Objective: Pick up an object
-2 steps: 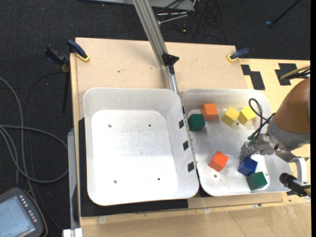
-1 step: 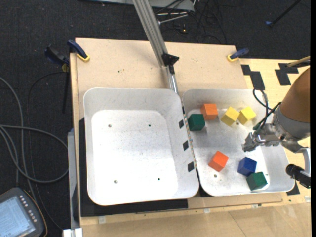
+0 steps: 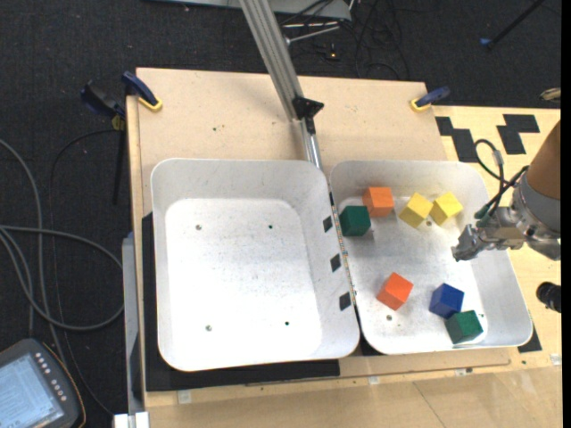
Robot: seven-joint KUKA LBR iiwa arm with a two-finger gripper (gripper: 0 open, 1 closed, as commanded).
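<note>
Nearest to the camera, at the bottom of the frame, is the front edge of the wooden bench (image 3: 268, 399), w/ two white bins on it side by side. Left bin (image 3: 178, 266) takes the centre-left of the frame; right bin (image 3: 504, 279) is at centre-right and holds all the blocks.

Lowest in the right bin is a dark green cube (image 3: 464, 326), close to the front rim, and a blue cube (image 3: 446, 299) is touching it or almost, just up-left of it. An orange cube (image 3: 395, 290) lies further left, apart from those two, turned so one corner points toward the bottom of the frame. In the upper part of the bin: a second green cube (image 3: 354, 221) near the left wall, a second orange cube (image 3: 379, 201) just up-right of it, then two yellow cubes (image 3: 416, 210) (image 3: 446, 207) side by side, approx. touching. All are cubes, so no long axis to tell; most sit rotated vs. the bin walls.

Gripper (image 3: 466, 248) comes in from the right edge, over the right part of the right bin, below the yellow pair and above the blue cube. Its tip points left and a bit down. Nothing is seen between the fingers; if they are wide or narrow I cannot tell, too small and blurred.
</note>
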